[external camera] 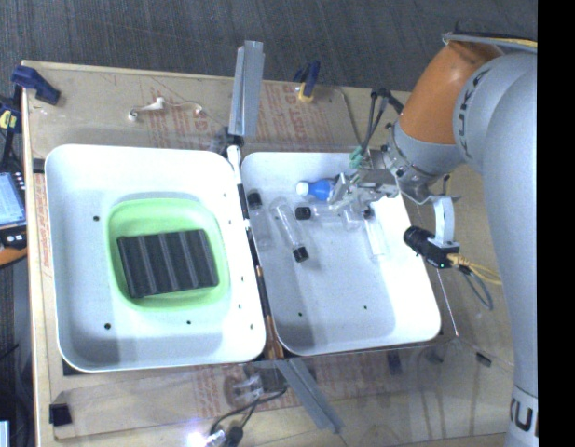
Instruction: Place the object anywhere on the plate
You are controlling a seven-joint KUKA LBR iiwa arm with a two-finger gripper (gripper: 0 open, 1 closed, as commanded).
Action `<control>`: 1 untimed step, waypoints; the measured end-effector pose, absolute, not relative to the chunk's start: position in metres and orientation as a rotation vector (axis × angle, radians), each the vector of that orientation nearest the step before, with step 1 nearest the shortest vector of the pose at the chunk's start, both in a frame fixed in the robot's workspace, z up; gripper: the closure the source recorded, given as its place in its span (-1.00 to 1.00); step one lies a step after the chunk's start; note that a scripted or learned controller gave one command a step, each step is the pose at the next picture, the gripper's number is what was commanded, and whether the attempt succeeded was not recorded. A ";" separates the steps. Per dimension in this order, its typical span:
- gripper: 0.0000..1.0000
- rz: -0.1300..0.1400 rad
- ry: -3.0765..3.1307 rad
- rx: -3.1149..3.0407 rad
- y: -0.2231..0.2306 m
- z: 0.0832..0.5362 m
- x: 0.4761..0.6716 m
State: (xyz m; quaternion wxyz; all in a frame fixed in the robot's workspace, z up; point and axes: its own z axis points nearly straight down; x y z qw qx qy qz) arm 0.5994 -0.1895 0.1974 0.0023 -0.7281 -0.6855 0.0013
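The arm (483, 110) held the gripper (357, 194), grip state indeterminable, over the right bin (362, 315) beside the blue-capped object (315, 189); the plate (166, 214) awaited it.

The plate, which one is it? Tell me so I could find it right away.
Look at the two white bins side by side and pick the left bin. In its middle lies the plate, pale green and squarish with rounded corners, with a dark ridged block on top. Nothing else on the bench is green like that; the right bin has just little clear and black bits and a blue-capped bottle.
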 end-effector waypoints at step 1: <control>-1.00 0.004 -2.150 -2.284 -0.190 0.198 0.599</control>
